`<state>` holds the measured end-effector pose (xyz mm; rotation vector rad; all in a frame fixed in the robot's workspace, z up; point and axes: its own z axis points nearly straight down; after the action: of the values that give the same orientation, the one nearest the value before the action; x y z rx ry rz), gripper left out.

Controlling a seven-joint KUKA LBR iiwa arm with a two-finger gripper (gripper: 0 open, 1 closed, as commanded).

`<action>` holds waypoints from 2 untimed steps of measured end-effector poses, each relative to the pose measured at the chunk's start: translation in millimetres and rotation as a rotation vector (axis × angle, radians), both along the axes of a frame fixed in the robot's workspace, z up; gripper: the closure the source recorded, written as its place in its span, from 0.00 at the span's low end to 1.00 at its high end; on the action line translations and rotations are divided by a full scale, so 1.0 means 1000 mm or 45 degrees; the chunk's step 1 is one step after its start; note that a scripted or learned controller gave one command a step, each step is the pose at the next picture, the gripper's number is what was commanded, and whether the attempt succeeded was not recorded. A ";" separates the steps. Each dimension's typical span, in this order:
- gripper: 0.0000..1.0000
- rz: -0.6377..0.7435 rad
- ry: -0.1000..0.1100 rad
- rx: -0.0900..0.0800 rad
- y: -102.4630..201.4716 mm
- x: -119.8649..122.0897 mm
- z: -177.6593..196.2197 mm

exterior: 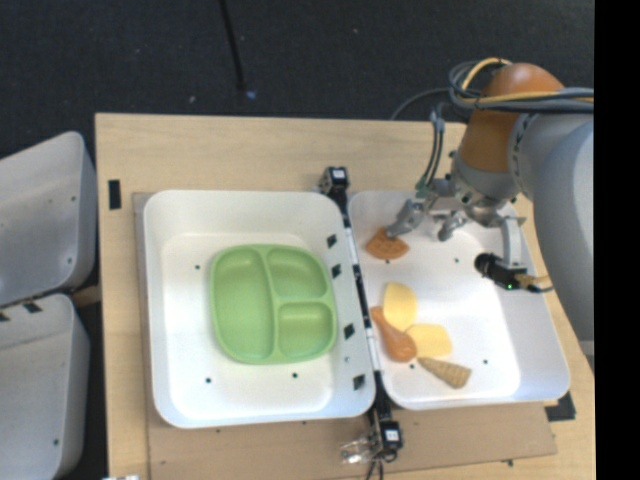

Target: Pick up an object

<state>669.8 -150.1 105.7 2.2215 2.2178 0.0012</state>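
Dark floor is surrounding a wooden bench [120,148] carrying two white bins. Left bin [160,368] is holding a green divided plate [272,303]. Right bin [520,358] is holding an orange slice [387,247], two yellow pieces [401,305], an orange strip [395,337] and a tan wedge [445,371], clustered and partly overlapping. Gripper [428,220] is hovering with fingers spread, gripping nothing, left fingertip [402,223] just beside the slice; contact unclear.

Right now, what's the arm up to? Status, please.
Gripper open, low in right bin. Orange piece beside one finger, not held. Nothing in the way.
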 end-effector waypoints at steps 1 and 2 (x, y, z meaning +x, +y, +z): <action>1.00 0.002 -0.012 -0.004 -0.001 0.003 0.016; 1.00 0.006 -0.007 -0.001 -0.006 0.011 0.078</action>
<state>681.1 -156.4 183.3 2.2137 2.2197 0.0062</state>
